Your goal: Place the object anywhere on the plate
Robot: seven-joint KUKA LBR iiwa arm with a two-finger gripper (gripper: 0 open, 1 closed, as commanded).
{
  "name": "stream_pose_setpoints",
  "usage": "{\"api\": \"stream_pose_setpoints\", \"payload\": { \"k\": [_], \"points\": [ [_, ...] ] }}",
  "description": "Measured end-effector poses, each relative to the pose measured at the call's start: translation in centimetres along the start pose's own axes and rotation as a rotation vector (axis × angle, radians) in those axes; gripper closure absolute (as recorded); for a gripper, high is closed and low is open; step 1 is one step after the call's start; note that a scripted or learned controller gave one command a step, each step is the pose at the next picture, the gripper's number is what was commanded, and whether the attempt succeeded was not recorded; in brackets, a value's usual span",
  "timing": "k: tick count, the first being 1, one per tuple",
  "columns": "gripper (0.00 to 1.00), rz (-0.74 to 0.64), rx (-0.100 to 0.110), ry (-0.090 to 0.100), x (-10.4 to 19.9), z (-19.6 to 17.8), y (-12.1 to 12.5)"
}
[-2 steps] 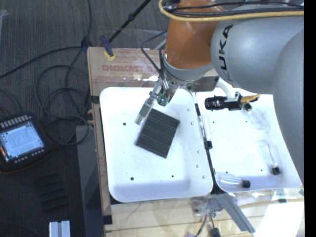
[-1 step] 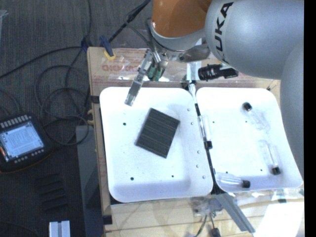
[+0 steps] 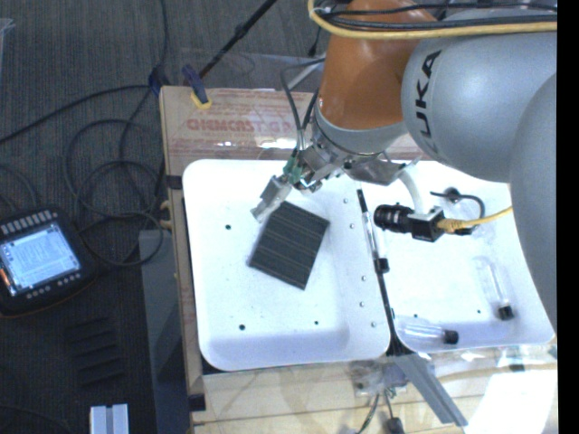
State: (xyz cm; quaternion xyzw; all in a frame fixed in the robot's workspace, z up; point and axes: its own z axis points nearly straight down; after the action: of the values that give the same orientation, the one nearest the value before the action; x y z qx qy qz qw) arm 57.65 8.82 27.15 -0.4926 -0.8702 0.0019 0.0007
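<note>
floor: dark grey carpet | black cables | wooden bench

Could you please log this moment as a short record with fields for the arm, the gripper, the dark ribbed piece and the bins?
arm: reaches in from the right, over the bins
gripper: above the left bin, at the dark ribbed piece's upper left corner
dark ribbed piece: lies flat in the left bin, tilted
right bin: holds a clear tube

Grey arm shows black letters "UKA", brand name part-hidden. Cardboard sheet behind bins carries faded red print, unreadable. Handheld pendant screen lit, text too small.
</note>
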Motion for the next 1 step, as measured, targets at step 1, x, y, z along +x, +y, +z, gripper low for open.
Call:
{"api": "stream_pose_setpoints", "payload": {
  "k": [1],
  "points": [
    [0.00,0.059,-0.001,-0.001,1.83,-1.47,9.65]
  ]
}}
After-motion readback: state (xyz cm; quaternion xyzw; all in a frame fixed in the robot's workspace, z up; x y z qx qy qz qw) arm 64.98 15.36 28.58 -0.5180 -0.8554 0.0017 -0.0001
